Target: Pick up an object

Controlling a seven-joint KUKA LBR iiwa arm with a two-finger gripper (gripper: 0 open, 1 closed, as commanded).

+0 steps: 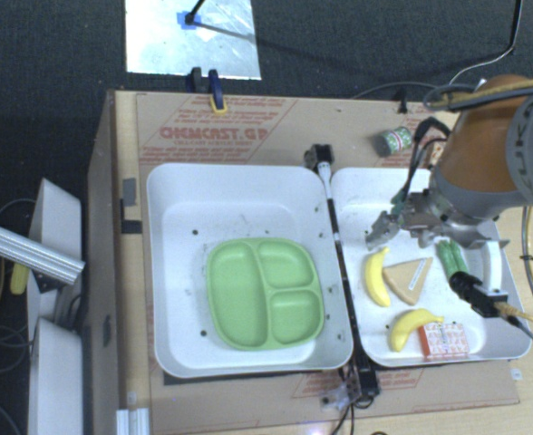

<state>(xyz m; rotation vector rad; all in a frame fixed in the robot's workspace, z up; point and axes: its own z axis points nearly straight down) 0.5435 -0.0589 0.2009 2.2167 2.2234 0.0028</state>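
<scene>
Yellow banana (376,277) in right bin (357,193), long axis up-down in view, just below gripper (382,232); finger state can't tell.

Dark carpet floor (49,53), shiny metal sheet (192,24), cardboard-topped bench (239,130)

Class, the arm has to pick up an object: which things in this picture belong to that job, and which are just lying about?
For the job: gripper; right bin; two bananas; sandwich wedge; green object; red-and-white packet.

Lying about: green divided plate in left bin; small can; blue clamp.
</scene>
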